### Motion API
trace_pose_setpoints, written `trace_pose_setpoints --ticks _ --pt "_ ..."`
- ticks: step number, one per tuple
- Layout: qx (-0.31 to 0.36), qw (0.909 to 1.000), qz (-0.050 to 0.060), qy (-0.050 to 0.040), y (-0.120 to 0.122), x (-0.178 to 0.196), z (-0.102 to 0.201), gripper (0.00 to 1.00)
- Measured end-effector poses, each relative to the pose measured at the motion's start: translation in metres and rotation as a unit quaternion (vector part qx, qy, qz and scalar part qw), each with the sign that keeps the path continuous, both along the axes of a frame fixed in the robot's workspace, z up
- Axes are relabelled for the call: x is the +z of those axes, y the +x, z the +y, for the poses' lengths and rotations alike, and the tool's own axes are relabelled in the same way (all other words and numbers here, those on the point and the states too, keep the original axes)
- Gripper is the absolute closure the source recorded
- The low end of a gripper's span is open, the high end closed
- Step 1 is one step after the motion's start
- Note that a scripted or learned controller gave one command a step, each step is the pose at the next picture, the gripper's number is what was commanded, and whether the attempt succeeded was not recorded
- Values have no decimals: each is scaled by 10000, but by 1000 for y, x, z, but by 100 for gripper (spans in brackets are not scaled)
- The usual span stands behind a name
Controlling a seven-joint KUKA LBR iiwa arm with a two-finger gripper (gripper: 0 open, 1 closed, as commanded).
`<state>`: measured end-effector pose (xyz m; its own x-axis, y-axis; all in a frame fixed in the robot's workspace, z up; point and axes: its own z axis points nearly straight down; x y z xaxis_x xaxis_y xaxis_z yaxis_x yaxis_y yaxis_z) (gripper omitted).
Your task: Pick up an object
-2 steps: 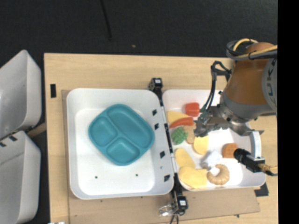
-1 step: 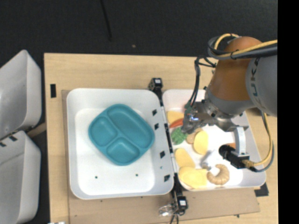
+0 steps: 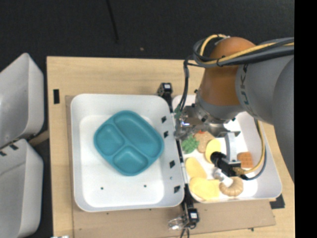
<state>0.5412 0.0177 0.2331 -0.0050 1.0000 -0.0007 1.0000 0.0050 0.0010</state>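
Wooden bench, two white bins: your arm worked low over the right bin.
Toy food lay crowded beneath the gripper: green piece, yellow pieces, croissant. You risked nudging neighbours or closing on nothing; finger state could not be told. Teal divided plate sat apart. No legible writing.

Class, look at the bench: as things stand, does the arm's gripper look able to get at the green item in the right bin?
Probably yes. The gripper hangs low over the right bin, right above the green item near the bin's left wall. Nothing lies on top of it, though yellow pieces crowd close beside it.
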Motion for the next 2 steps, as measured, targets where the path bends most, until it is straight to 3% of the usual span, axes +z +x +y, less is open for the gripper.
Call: trace_pose_setpoints --ticks 1,2 --pt "-1 10000 -2 2 2 -5 50 100" --pt "-8 10000 5 3 8 16 64 100"
